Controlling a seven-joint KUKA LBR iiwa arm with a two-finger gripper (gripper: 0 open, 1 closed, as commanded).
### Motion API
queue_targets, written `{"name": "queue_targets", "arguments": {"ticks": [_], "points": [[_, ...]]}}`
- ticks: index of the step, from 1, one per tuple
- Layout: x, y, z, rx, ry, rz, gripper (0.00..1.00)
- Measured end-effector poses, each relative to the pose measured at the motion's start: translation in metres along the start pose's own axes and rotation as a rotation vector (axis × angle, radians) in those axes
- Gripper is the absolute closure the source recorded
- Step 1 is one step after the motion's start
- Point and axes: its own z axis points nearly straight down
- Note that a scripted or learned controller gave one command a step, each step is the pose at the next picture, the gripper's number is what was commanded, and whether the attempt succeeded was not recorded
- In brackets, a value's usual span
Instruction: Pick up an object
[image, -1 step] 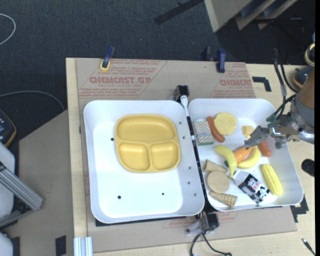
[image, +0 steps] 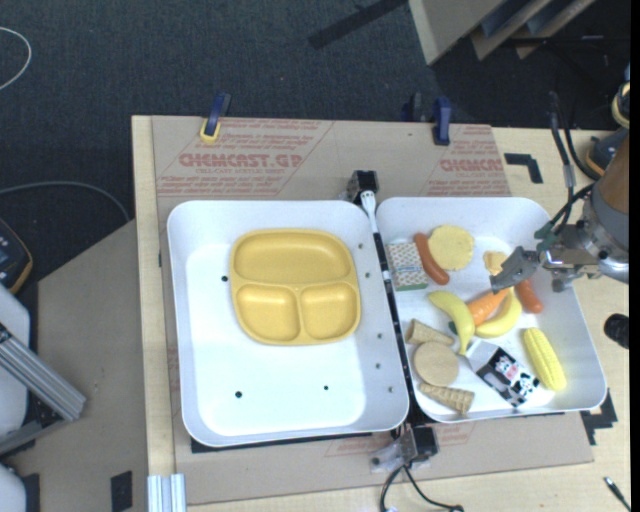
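Observation:
The right bin (image: 570, 225) holds several toy foods. Among them are a red sausage (image: 432, 258), a round yellow bun (image: 452, 245), a banana (image: 455, 315), an orange carrot (image: 487, 303) and a corn cob (image: 543, 358). My gripper (image: 537, 279) reaches in from the right and hangs low over the bin's right middle, its fingers spread open. One dark finger (image: 515, 268) is just above the carrot's upper end. A small red piece (image: 529, 297) lies under the gap between the fingers. Nothing is held between them.
A yellow divided plate (image: 295, 285) sits in the left bin (image: 200, 380). The right bin also has a checkered packet (image: 405, 265), a tan round cookie (image: 436, 365), a waffle cone (image: 448, 398) and a black-and-white item (image: 505, 372). A yellow slice (image: 505, 318) lies beside the carrot.

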Motion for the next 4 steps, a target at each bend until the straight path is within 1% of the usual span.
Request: {"name": "queue_targets", "arguments": {"ticks": [1, 2, 3, 4], "points": [[0.004, -0.006, 0.062, 0.008, 0.003, 0.001, 0.0], [0.002, -0.004, 0.126, 0.007, 0.003, 0.001, 0.0], [0.003, -0.005, 0.165, 0.005, 0.002, 0.0, 0.0], [0.003, -0.004, 0.152, 0.0, 0.0, 0.002, 1.0]]}}
